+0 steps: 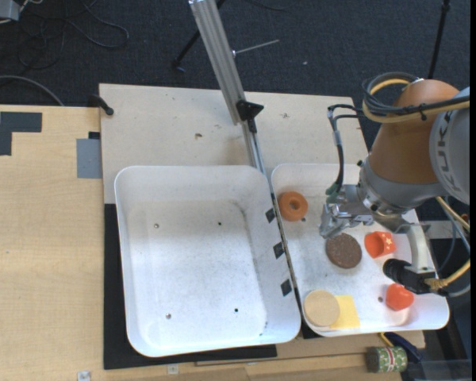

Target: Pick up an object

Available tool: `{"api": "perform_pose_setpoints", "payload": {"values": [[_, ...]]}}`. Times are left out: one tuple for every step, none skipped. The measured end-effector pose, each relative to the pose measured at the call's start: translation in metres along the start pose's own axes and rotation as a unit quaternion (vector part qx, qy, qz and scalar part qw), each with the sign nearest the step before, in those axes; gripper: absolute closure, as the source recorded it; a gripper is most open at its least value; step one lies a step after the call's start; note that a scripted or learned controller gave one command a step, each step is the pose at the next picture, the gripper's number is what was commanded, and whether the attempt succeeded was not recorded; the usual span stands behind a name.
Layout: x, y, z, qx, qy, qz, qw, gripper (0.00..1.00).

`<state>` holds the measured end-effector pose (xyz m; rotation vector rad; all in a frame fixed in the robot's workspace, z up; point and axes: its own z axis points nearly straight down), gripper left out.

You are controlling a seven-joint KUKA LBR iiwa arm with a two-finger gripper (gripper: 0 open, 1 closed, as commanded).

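Note:
The right bin (365,318) holds an orange ring-shaped doughnut (293,205), a dark brown round disc (343,252), a tan round disc (321,308) on a yellow square (347,312), and two orange-red pieces (378,244) (398,296). My gripper (334,219) hangs over the right bin, just above and left of the brown disc and right of the doughnut. Nothing shows between its fingers, and their spacing is unclear from this angle.
The left bin (143,205) lies beside the right one, with black clips (278,249) along the shared wall. A slanted aluminium bar (222,62) rises behind the bins. A small green can (389,359) lies at the bench's front edge.

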<state>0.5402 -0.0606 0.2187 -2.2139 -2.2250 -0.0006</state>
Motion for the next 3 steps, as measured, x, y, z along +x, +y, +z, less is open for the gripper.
{"api": "perform_pose_setpoints", "payload": {"values": [[0.043, 0.005, -0.004, 0.001, 0.0, 0.001, 1.0, 1.0], [0.096, 0.019, -0.016, 0.0, -0.001, 0.001, 1.0, 1.0], [0.138, 0.031, -0.008, 0.001, -0.001, 0.001, 1.0, 1.0]]}}
